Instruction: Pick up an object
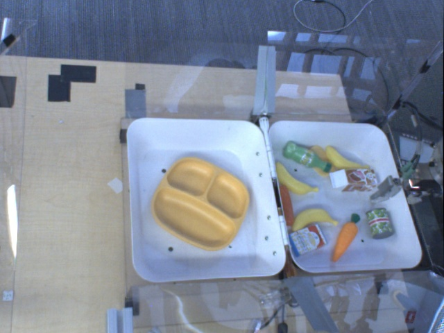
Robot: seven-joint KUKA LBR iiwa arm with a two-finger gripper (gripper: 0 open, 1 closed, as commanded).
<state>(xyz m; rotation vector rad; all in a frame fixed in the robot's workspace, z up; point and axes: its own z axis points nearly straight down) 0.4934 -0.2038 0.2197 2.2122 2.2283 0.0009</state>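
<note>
I see my gripper (388,187) low at the right bin's (409,255) right edge; its opening I cannot tell. Nothing is lifted; the green can (379,223) sits nearest.

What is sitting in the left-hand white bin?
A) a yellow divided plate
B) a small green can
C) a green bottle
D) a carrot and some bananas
A: the yellow divided plate lies alone in the left bin, while the carrot, bananas, green bottle and green can all lie in the right bin.
</note>
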